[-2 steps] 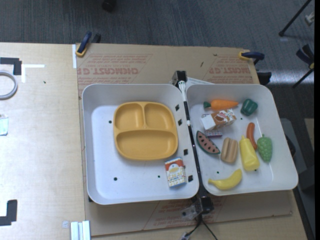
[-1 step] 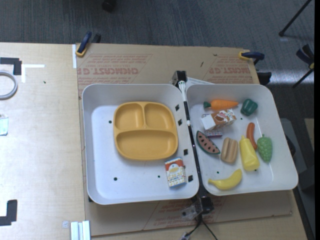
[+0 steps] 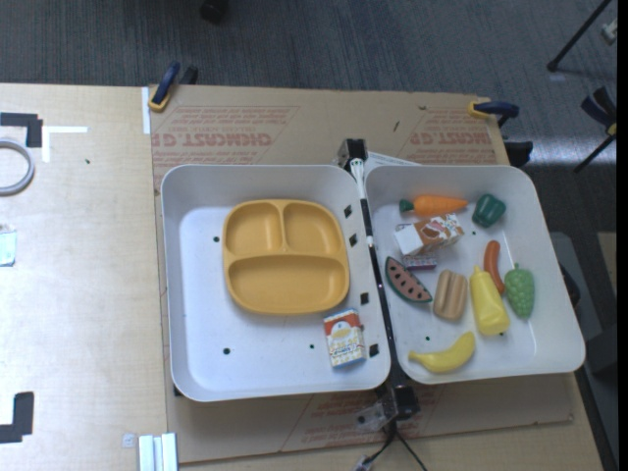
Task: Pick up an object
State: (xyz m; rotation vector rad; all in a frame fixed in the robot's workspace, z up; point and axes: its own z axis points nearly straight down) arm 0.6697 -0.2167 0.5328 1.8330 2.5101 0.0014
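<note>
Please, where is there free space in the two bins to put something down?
The left bin has bare floor left of the yellow plate and along its near edge, beside the small carton. The right bin is crowded with toy food; a bare strip remains near the banana, toward the near right corner.

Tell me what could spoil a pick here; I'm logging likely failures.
The toy foods crowd the right white bin: the yellow plastic pepper touches the tan hot dog bun and green grapes, so fingers may snag neighbours. The yellow plastic banana lies near the bin wall, limiting approach.
</note>
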